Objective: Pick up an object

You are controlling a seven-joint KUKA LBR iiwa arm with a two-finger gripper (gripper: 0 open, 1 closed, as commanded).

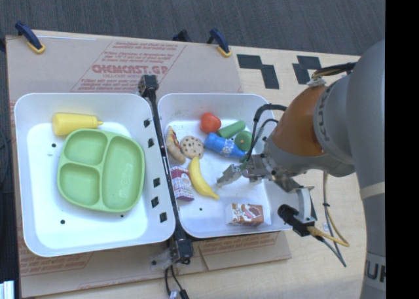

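My gripper (229, 175) hangs low over the middle of the right bin (216, 224), its fingers slightly apart with nothing between them. Just left of it lies a yellow banana (200, 180). Above the gripper sit a blue bottle (224, 145), a green piece (232, 127) and a red tomato (210, 122). A cookie (190, 146) and a bread-like piece (174, 146) lie near the bin's left wall. A purple and white packet (181, 184) rests beside the banana. A brown and white snack packet (247, 213) lies below the gripper.
The left bin (33, 226) holds a green divided plate (101, 170) and a yellow mustard bottle (75, 123). A black clip divider (157, 160) runs between the bins. The arm's grey and orange wrist (308, 134) covers the right bin's right edge.
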